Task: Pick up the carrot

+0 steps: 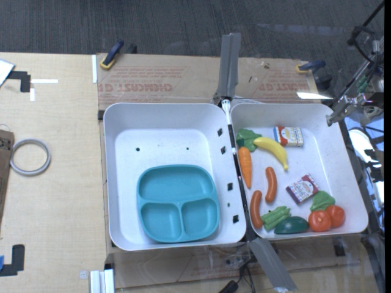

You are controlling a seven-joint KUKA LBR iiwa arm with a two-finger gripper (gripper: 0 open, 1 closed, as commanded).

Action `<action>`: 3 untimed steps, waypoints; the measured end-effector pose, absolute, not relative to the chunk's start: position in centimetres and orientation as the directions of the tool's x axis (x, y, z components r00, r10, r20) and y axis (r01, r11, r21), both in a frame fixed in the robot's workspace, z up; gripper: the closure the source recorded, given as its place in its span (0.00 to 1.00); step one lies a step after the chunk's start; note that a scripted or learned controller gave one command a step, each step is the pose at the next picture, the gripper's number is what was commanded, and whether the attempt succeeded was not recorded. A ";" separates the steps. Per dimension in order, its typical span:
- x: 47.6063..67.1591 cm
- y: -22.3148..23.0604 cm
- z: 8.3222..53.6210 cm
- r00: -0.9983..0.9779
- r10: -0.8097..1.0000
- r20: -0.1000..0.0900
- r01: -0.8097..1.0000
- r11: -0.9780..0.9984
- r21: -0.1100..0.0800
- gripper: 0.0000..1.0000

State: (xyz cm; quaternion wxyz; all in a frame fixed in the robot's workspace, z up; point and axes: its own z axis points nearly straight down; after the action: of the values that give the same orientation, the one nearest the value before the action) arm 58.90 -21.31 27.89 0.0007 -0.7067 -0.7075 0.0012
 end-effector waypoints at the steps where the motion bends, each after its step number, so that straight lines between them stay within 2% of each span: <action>1: 53.3 -21.1 12.1 0.511 0.860 0.006 0.860 -0.511 -0.012 0.00; 2: 53.3 -21.2 13.1 0.510 0.860 0.002 0.860 -0.510 -0.009 1.00; 3: 53.9 -18.6 30.0 0.554 0.832 -0.003 0.832 -0.554 -0.001 1.00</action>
State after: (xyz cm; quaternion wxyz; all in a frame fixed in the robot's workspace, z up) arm 53.86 -18.61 29.99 -0.0001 -0.8815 -0.4721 0.0015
